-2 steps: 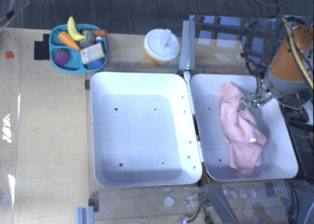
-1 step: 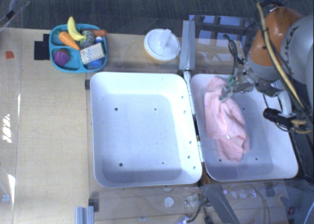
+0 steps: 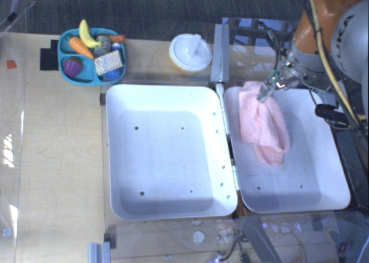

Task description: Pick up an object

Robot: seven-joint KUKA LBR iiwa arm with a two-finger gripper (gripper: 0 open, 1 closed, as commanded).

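Observation:
A pink cloth [image 3: 262, 126] lies in the right bin [image 3: 311, 192], stretched from the bin's far left corner down toward its middle. My gripper [image 3: 267, 91] comes in from the upper right and sits at the cloth's top edge. Its fingers are closed on a pinch of the fabric there, and the cloth is drawn up toward them while the rest trails down onto the bin floor.
The left bin [image 3: 167, 198] lies beside it, across a metal divider [image 3: 219, 54]. Behind the bins stand a white lidded bowl [image 3: 190, 52] and a blue tray of toy food [image 3: 89, 55]. Cables hang beside the arm at the right.

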